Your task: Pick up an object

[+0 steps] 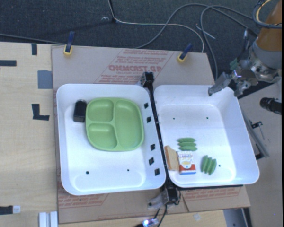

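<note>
The gripper (pixel 222 85) hovers over the right bin's (pixel 199 110) far corner; whether its jaws are open cannot be told. The pods (pixel 186 144), carton (pixel 187 163) and stick (pixel 171 158) crowd the near edge, so a descent may nudge neighbours or probably close on nothing

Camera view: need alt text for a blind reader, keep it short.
The gripper hangs above the right bin's far rim, holding nothing. That bin has two green pea pods, a small carton and a tan stick; the left bin has a green divided plate beside a black block.
</note>
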